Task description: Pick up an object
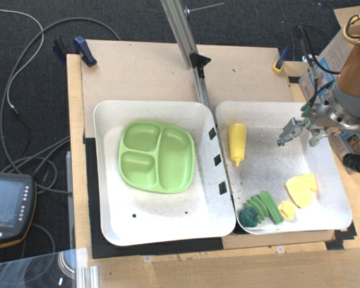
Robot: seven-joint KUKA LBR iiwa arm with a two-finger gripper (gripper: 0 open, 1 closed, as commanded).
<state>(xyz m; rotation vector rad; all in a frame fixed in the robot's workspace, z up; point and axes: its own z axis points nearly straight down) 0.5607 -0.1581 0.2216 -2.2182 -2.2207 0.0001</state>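
Two fingers of my gripper [301, 133] are spread apart, holding nothing, near the right bin [270, 116] rim. Left sits the yellow bottle [237, 143], bare floor between. I read no writing.

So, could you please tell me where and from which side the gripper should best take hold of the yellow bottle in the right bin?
I would grip the yellow bottle across its wide body, coming straight down from above. It lies flat with its long axis running up and down the view and its narrow tip toward the near side, so fingers closing left to right should span it, with bare bin floor on both sides.
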